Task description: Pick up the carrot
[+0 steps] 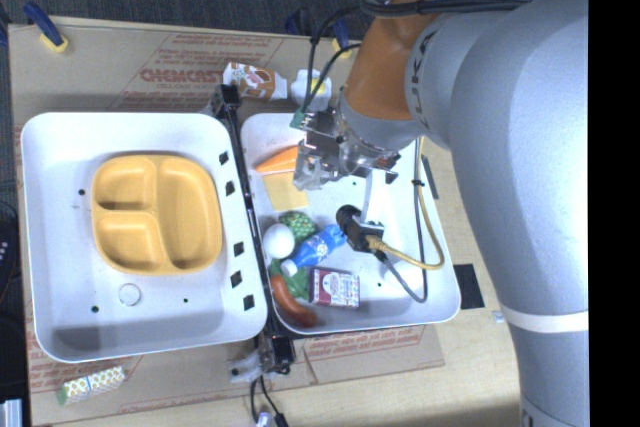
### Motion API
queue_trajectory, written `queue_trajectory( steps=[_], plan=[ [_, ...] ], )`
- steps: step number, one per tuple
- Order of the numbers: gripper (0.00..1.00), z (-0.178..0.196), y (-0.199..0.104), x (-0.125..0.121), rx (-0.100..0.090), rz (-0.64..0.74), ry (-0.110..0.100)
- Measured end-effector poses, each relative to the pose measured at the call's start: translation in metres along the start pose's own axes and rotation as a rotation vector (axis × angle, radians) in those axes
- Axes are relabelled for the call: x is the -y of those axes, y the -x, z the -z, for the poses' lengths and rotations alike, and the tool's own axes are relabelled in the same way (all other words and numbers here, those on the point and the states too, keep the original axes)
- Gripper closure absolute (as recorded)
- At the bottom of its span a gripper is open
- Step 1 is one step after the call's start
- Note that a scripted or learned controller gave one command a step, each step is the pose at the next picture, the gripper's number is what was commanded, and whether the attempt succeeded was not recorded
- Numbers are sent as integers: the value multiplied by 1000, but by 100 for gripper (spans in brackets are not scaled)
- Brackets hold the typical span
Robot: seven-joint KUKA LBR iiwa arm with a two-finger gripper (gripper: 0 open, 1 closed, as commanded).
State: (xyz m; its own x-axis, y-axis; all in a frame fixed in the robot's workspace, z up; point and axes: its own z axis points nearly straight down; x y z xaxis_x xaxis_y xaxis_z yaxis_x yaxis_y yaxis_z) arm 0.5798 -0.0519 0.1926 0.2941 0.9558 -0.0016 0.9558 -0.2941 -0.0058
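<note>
The arm [480, 115] is seen reaching in from the right, and much of the right bin [440, 300] is covered by it. A yellow tray [157, 212] is held in the left bin [50, 245], which has no part in the task.

The gripper [312, 170] is hung over the upper left part of the right bin. Whether it is released or clenched cannot be told from this slant, and nothing is seen to be held by it.

The carrot [278, 158] is taken to be the orange tapered piece in the upper left corner of the right bin, close to the wall shared with the left bin. It is placed just beside the gripper, on the side towards the left bin. Its long axis is laid roughly across the bin, with the thin end towards that wall and the thick end towards the gripper. A short shift towards the shared wall is judged to be called for before any descent.

A yellow slab [280, 192] is found just below the carrot, touching or nearly so. A redder long piece [292, 303] is set at the bin's near edge, well apart.
</note>
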Motion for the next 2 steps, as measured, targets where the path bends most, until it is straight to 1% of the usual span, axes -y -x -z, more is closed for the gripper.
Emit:
queue_trajectory(
  steps=[1,2],
  plan=[
    [100,72,44,32,0,-188,1],
    [100,33,30,89,-1,-236,-1]
  ],
)
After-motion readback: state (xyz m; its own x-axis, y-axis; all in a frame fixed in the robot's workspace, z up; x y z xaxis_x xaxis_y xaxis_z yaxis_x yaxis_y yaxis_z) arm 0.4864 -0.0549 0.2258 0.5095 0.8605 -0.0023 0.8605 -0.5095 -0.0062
